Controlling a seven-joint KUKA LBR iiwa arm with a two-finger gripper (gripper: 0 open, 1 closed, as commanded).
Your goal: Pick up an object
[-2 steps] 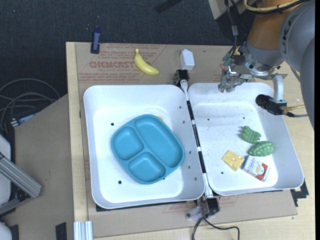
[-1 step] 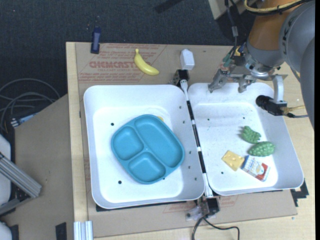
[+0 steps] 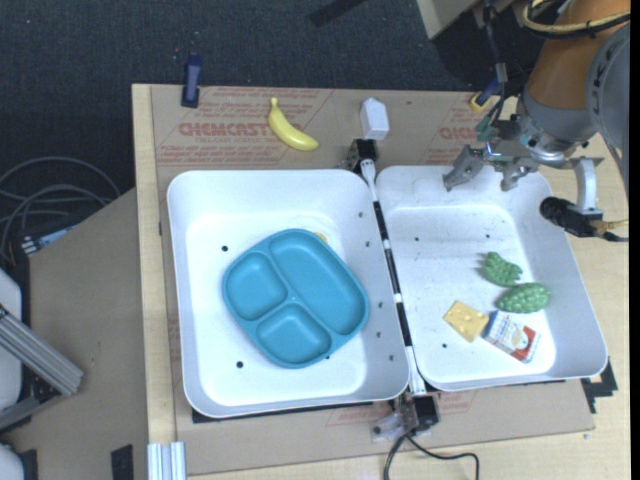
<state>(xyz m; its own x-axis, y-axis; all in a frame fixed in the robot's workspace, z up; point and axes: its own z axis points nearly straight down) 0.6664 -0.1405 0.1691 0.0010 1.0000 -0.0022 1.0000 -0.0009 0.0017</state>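
My gripper [image 3: 488, 172] hangs over the far edge of the right bin [image 3: 440, 230], its two grey fingers spread apart with nothing between them. Well in front of it, in the right bin's near right part, lie two green leafy pieces [image 3: 501, 267] [image 3: 524, 297], a yellow cheese wedge [image 3: 464, 320] and a small red, white and blue packet [image 3: 513, 335]. The left bin [image 3: 200, 218] holds a blue divided plate [image 3: 292, 296].
A yellow banana [image 3: 288, 128] lies on the cardboard behind the left bin, with a small blue object [image 3: 191, 80] further left and a white block [image 3: 374, 117] near the divider between the bins. Cables lie on the floor at far left.
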